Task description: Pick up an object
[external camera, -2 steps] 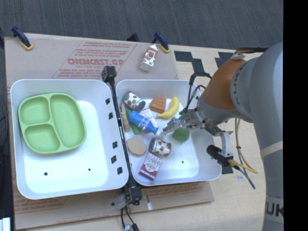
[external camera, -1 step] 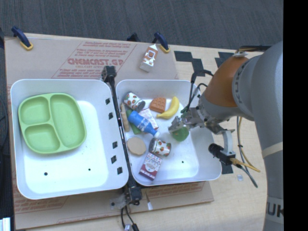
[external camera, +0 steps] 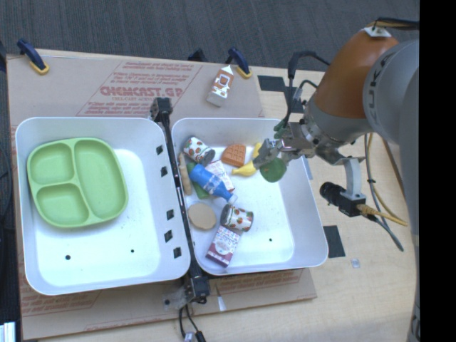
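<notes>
Gripper (external camera: 273,159) sits over the upper-right part of the right bin (external camera: 308,223) w/ a dark green round object (external camera: 272,169) clamped between its fingers, just right of a yellow piece (external camera: 246,168) and an orange waffle-like toy (external camera: 234,154). Other items lie in the bin's left half: blue bottle (external camera: 211,179), tan disc (external camera: 202,216), small carton (external camera: 224,246). Left bin (external camera: 43,262) has a green divided plate (external camera: 75,182); another small carton (external camera: 221,85) lies on the cardboard (external camera: 107,84) behind the bins.

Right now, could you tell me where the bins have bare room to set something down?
Left bin: bare floor below and right of the green divided plate. Right bin: bare right half, below the gripper. Crowded along its left side, from blue bottle down to carton.
</notes>
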Robot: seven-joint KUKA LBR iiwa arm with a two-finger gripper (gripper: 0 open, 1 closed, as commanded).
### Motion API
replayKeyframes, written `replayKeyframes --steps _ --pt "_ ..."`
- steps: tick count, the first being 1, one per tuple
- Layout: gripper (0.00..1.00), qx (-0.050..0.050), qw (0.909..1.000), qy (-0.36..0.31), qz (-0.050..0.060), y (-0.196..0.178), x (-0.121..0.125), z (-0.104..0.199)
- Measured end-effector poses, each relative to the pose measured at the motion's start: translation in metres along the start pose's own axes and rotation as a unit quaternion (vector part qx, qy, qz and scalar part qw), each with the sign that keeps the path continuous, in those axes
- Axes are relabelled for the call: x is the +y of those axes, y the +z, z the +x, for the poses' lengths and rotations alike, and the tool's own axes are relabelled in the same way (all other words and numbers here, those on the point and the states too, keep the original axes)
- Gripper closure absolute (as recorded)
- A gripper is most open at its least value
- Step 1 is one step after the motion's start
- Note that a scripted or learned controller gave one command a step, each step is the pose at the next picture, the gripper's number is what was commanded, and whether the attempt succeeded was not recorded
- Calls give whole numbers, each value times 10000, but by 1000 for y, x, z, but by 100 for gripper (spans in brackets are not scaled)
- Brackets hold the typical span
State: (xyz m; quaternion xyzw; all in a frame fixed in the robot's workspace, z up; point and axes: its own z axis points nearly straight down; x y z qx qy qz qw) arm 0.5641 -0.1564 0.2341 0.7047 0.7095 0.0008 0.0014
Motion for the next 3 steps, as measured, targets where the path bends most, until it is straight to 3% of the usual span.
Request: replayKeyframes --steps 1,2,3 --pt "100 9 10000 0 41 58 -89 34" --pt "100 0 10000 -33 28 47 -87 33" --pt "100 2 10000 -10 13 4 -86 104"
